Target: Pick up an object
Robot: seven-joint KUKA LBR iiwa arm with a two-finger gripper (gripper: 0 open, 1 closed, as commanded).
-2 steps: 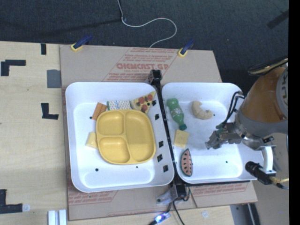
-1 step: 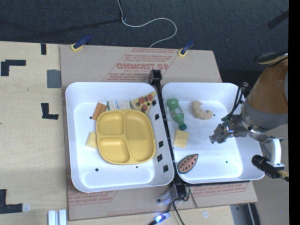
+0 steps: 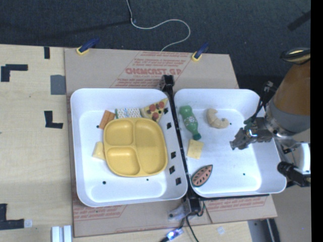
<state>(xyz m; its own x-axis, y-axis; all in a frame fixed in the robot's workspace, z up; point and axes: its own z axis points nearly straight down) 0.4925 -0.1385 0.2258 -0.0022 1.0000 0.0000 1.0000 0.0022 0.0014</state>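
Croissant (image 3: pixel 217 118) lies left of hand (image 3: pixel 239 141); cannot tell its grip

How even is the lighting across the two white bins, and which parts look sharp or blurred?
Camera view: the light is soft and even, the left bin and right bin showing faint shadows and no harsh glare; the yellow plate and green bottle look reasonably sharp; the gripper looks darker and slightly smeared.
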